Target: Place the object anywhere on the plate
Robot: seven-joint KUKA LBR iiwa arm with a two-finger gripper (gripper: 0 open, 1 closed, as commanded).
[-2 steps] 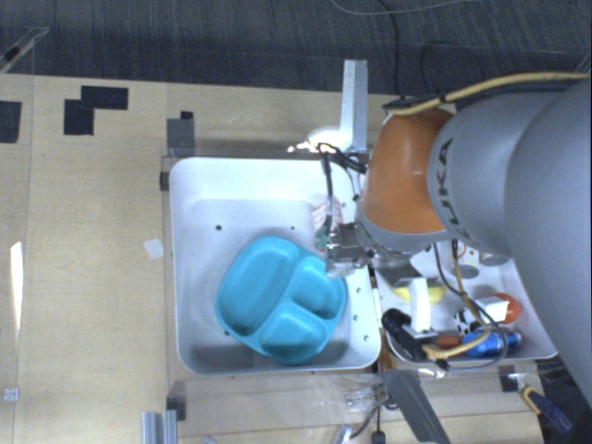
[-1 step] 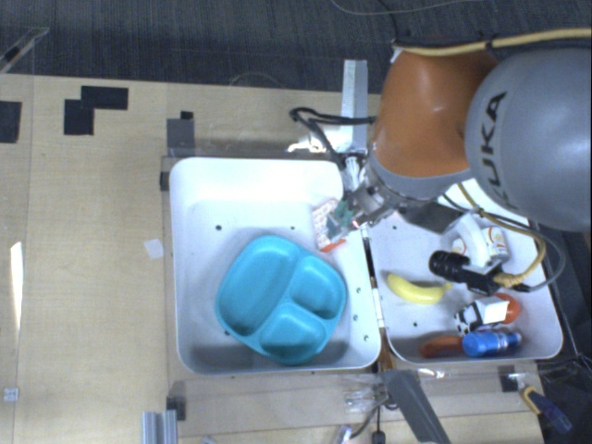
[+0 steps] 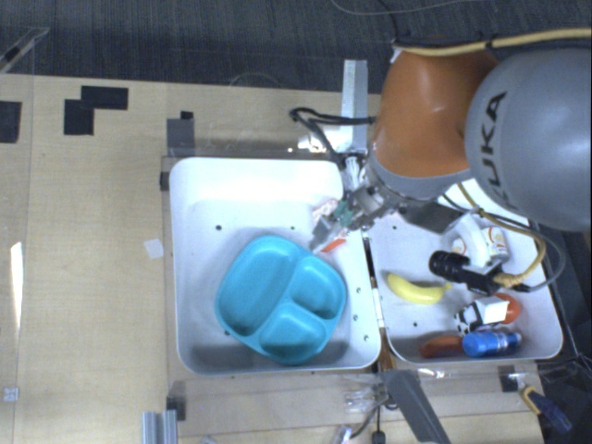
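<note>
A light blue plate (image 3: pixel 280 296) with three compartments lies in the left bin (image 3: pixel 213 202), toward its front right. My gripper (image 3: pixel 338 222) hangs over the left bin's right side, just beyond the plate's far right rim. A small orange-red object (image 3: pixel 334 243) shows right at the gripper's tip, close to the plate's edge. Whether it is gripped or lying on the bin floor is hidden by the wrist.
The right bin (image 3: pixel 546 340) holds a yellow banana (image 3: pixel 413 289), a blue bottle (image 3: pixel 490 343), a dark red item (image 3: pixel 438 346), an orange and white object (image 3: pixel 490 313) and a white cup-like item (image 3: pixel 485 239). The bulky grey and orange arm (image 3: pixel 435 118) covers that bin's far part.
</note>
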